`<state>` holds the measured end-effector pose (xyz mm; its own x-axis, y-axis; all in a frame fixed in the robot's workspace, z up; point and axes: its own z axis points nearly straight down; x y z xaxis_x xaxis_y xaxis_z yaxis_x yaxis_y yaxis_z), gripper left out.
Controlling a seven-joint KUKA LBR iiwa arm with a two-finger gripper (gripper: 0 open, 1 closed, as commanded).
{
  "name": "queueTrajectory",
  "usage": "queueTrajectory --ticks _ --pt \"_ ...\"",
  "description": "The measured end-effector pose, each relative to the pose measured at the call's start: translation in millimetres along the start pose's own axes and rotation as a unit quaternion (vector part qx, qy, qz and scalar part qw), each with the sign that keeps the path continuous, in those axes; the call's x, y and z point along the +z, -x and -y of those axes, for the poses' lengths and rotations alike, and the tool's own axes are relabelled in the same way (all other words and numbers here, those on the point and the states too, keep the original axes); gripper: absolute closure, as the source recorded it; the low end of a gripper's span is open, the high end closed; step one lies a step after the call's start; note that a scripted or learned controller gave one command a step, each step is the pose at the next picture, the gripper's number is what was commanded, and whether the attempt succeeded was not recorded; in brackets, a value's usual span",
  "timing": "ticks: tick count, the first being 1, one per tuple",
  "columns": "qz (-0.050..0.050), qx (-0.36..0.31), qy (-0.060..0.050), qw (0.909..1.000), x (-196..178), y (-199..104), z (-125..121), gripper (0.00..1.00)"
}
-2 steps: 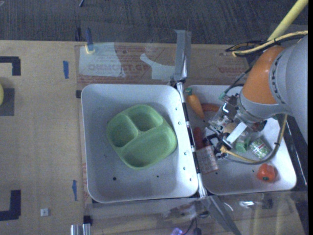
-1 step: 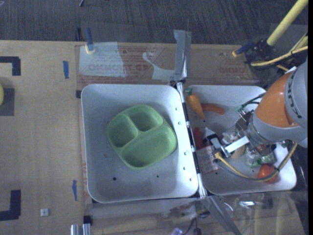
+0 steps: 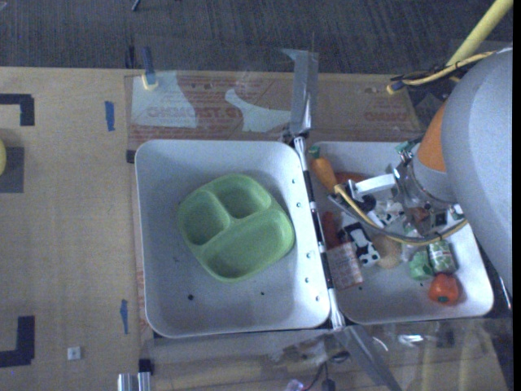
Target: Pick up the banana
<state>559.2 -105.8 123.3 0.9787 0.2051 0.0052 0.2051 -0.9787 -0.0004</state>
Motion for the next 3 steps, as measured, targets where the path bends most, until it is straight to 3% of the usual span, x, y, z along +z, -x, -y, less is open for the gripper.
queueTrajectory --ticks 1,2,3 --pt "0.003 -0.003 -0.001 1.0 -63.1 -30.4 97.2 0.0" --pt "0.004 -0.005 -0.001 1.0 -72.5 -30.8 98.1 1.0" --pt "0.003 -0.006 -0.001 1.0 -23.1 -35.5 245.6 1.0"
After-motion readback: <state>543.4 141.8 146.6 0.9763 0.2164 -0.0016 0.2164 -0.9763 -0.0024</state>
